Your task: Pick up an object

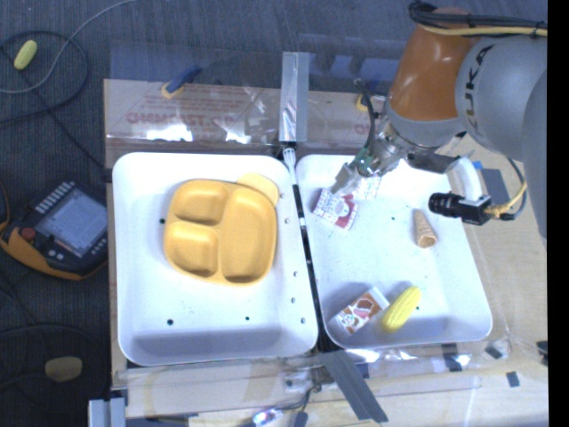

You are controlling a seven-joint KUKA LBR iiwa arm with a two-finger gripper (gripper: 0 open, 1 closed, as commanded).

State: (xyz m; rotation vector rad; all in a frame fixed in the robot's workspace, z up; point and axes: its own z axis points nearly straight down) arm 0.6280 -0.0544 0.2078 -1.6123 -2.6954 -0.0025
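Observation:
My gripper [356, 181] reaches down from the orange-banded wrist into the back left part of the right bin [462, 278]. Its tip is right over the upper edge of a small red and white packet [332, 209] that lies near the bin's left wall. A tan cone [425, 229] lies to the right of it, apart from the gripper. Near the front of the same bin a yellow corn cob [402, 308] rests beside a second red and white packet [358, 314].
The left bin [147, 318] holds a yellow divided tray [220, 229] with a pale yellow piece [260, 185] at its back right corner. A black cylinder [458, 205] on the arm hangs over the right bin's right side. A pendant [58, 229] lies on the floor at left.

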